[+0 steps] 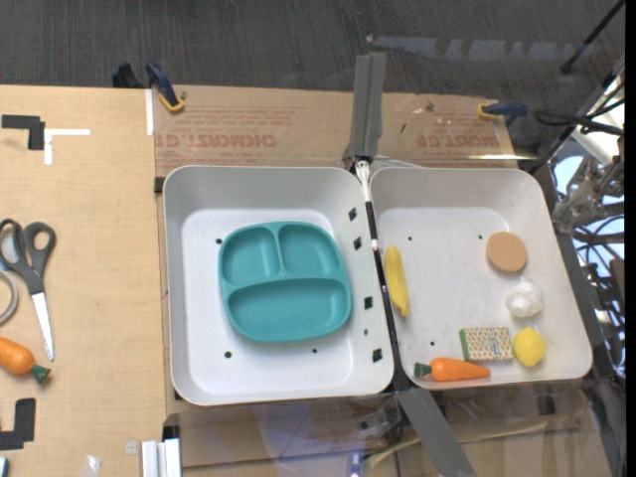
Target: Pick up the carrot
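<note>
Two carrots (452, 370) (17, 357), one banana (397, 279), one teal plate (286, 281)

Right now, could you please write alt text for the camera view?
A carrot lies at the near edge of the right bin, beside a small box, lemon and banana. The left bin holds a teal divided plate.

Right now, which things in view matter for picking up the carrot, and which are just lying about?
For the job: orange carrot at the right white bin's near edge.

Lying about: yellow banana, teal divided plate, tan round cookie, yellow lemon, grey-handled scissors.
</note>
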You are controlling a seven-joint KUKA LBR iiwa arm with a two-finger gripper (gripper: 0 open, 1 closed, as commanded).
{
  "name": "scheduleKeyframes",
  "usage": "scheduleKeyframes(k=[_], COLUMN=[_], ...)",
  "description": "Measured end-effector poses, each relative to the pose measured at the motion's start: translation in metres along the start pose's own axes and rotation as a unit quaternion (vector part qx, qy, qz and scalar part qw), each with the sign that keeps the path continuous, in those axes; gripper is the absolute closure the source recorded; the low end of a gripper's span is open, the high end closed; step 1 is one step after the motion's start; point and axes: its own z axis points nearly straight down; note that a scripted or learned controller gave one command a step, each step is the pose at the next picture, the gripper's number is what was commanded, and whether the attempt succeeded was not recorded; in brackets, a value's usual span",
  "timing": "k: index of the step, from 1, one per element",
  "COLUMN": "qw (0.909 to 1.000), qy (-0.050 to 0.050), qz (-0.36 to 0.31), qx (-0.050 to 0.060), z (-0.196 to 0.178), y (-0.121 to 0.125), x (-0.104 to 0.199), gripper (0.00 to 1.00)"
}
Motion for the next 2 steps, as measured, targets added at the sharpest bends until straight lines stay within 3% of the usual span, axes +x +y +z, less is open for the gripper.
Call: scheduleKeyframes(k=[1, 2], qw=[0.9813, 0.9476], qy=[-0.002, -0.001], qz=[-0.193, -0.319], qx=[0.0, 0.0], z=[-0.039, -0.007], y=[0.014, 0.009], x=[-0.072, -0.043], gripper=[1.0, 1.0])
